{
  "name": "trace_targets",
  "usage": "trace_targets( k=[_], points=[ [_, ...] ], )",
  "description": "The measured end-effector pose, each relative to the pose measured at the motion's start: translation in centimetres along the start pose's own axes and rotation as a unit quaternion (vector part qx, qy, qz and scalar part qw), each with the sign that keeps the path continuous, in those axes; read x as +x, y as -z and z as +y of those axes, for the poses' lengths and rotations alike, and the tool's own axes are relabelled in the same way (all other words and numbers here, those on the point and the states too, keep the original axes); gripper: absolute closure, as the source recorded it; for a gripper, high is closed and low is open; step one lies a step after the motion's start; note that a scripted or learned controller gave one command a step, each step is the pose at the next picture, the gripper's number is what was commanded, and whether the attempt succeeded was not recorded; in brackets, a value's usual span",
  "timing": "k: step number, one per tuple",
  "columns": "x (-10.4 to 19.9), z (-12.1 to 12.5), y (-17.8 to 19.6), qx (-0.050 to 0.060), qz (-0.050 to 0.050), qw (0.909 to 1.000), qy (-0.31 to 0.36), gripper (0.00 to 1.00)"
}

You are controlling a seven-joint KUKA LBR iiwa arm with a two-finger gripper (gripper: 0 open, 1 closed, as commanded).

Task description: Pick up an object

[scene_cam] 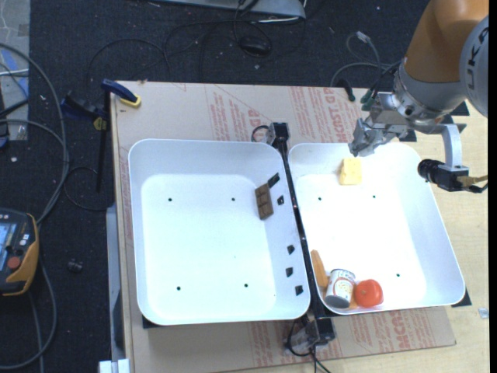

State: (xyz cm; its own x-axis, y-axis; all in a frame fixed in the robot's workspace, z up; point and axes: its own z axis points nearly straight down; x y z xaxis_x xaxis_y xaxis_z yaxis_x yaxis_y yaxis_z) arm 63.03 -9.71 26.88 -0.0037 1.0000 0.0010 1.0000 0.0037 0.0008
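Grey-and-orange arm leans in from the right, gripper [363, 148] poised just above the yellow block [350, 172] in the right bin [435, 208], fingertips close together, pinching nothing. 2 white bins on cardboard [202, 111], cables across dark floor [62, 37].

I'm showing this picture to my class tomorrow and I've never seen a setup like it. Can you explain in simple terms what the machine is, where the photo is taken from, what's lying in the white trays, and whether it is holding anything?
The photo comes from one fixed camera above a bench, looking down at a slant. The machine is a robot arm, grey with an orange band, reaching in from the right. At its tip is a claw with two fingers for picking things up.

Two shallow white trays sit side by side. The left tray holds a small brown block near its right wall. The right tray holds a yellow block near the top, and in its bottom corner a small can, a red ball and an orange stick.

The claw hangs just above the yellow block. Nothing is visibly between its fingers.
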Motion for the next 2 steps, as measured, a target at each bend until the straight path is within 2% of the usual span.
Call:
trace_targets(
  k=[2],
  points=[
    [12.1, 0.2, -2.2, 0.001, 0.000, 1.0000, 0.001, 1.00]
  ],
)
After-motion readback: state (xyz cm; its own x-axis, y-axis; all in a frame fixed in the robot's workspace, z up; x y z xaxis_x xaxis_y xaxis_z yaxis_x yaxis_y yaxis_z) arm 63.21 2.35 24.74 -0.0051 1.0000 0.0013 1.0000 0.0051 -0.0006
